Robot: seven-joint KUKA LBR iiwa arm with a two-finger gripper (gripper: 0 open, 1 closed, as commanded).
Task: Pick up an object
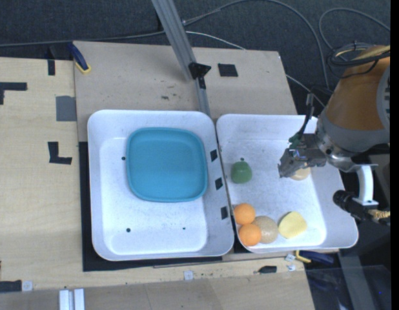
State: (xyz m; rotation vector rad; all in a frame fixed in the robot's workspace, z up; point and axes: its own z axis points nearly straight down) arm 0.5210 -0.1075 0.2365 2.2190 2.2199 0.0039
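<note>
The claw point(295, 165) sits low in the right bin point(264, 131), over a small pale round thing point(301, 173). A smooth green ball point(241, 172) lies left of it.

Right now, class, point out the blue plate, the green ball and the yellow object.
blue plate point(166, 164), camera view, the middle of its flat face.
green ball point(241, 172), camera view, the middle of its top.
yellow object point(292, 225), camera view, the middle of its upper side.
</note>
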